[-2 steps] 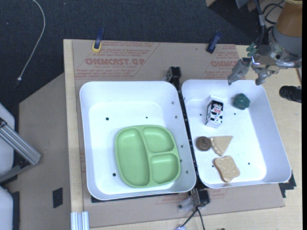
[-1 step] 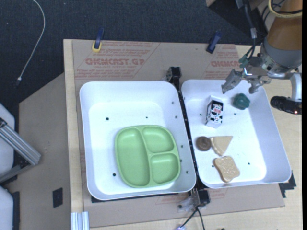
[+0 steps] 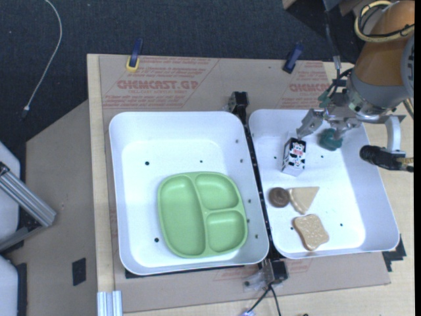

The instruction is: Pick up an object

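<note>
Standing at the surface (image 3: 197, 78), I note two shallow white bins side by side on a board printed with red lettering. The left bin (image 3: 131, 137) carries a green divided plate (image 3: 202, 213) with three compartments, sitting toward the bin's 5 o'clock corner.

The right bin (image 3: 368, 209) carries five items. A small black-and-white carton (image 3: 295, 156) stands roughly upright near the bin's 10 o'clock area. A teal round object (image 3: 331, 139) lies at the carton's 2 o'clock, close under the arm's wrist. Toward 6 o'clock from the carton, a brown round piece (image 3: 279, 197) touches a tan wedge-shaped piece (image 3: 304, 197) on its 3 o'clock side. A toast-shaped slice (image 3: 311, 232) lies just beside the wedge at its 6 o'clock, apart from the bin wall.

The arm (image 3: 385, 58) enters from 2 o'clock. Its end effector (image 3: 320, 119) sits over the far part of the right bin, above and between the carton and the teal object. How far it is open I cannot tell, and I see nothing gripped in it.

Blue clamps (image 3: 135, 54) hold the board at 12 o'clock.
</note>
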You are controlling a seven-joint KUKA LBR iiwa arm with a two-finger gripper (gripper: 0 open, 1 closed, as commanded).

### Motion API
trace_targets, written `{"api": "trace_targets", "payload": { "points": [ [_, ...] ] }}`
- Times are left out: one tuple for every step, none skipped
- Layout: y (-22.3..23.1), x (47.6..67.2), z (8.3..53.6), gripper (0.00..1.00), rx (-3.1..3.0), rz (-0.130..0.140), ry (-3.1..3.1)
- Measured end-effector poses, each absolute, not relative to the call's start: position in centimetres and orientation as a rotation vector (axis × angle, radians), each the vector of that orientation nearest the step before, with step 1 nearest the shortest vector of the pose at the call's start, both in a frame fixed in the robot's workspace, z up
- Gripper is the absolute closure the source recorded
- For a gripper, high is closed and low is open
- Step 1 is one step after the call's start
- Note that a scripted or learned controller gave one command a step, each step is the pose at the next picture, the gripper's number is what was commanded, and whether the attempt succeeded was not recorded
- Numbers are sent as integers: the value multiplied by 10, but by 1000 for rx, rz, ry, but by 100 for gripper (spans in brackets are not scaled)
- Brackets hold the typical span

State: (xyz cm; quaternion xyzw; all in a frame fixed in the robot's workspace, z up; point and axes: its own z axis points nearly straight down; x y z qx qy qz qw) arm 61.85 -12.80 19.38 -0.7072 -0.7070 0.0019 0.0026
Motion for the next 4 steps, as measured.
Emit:
{"api": "trace_targets", "payload": {
  "points": [
    [-123,613,131,0,-2217,8,-2215],
    [-124,615,146,100,-2223,-2,-2222],
    [-125,618,190,100,-2225,-5,-2226],
    [-125,619,221,100,-2224,-5,-2226]
  ]
}}
